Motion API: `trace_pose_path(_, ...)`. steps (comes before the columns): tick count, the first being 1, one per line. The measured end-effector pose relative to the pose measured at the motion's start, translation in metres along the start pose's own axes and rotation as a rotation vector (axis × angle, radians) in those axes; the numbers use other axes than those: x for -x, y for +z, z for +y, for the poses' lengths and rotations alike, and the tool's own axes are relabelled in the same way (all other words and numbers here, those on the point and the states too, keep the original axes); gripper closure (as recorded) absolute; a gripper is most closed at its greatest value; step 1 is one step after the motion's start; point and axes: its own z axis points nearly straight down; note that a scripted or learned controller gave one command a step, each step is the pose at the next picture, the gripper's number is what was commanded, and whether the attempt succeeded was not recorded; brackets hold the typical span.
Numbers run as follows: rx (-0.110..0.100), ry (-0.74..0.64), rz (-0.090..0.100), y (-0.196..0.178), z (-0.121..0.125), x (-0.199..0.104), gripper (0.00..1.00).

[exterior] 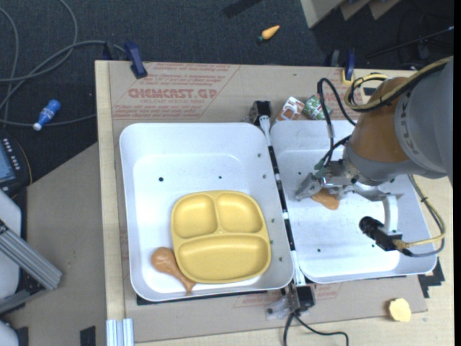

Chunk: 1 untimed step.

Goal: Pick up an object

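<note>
Claw [311, 186] low in the right bin [338, 262], perhaps touching an orange object [328, 201].

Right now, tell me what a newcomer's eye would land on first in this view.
The yellow divided plate stands out first, lying in the left bin with a tan drumstick-shaped toy at its lower left edge. Next comes the grey and orange arm reaching into the right bin, its gripper down beside a small orange object.
</note>
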Motion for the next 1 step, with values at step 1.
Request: trace_pose_path(1, 0.003, 0.005, -0.001, -0.0120, -0.0003, 0.0026, 1.00)
